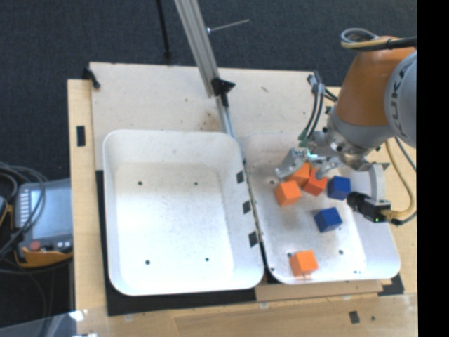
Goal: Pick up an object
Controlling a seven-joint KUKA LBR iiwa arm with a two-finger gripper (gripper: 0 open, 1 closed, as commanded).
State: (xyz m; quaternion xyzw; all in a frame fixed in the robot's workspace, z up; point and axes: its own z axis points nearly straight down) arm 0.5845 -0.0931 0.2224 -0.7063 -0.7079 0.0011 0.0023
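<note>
Nearest of all, the front edge of the pale worktop (210,314) is seen along the bottom of the view. Two white bins are set on it side by side, with their inner edges touching. The left bin (175,209) is the bigger one in the view, and small dark specks are dotted over its floor. The right bin (365,251) is where all the blocks are kept.

The arm (372,90) is reached in from the right, and its orange band is seen above the far right corner of the right bin. A long grey metal post (200,37) is leaned up from the back of the worktop, between the two bins.

The hand (309,163) is held low over the far part of the right bin. It is right above two orange blocks (312,181) that are pushed up against each other. Whether the hand is released or clenched cannot be told, and no block can be seen gripped in it.

One more orange block (287,192) is found just beside that pair, on the side toward the left bin. A blue block (339,187) is placed just beside the pair on the other side. A second blue block (327,219) is set a little nearer the front, apart from the rest. The last orange block (304,262) is left by itself near the front edge of the right bin, well apart from the hand.
</note>
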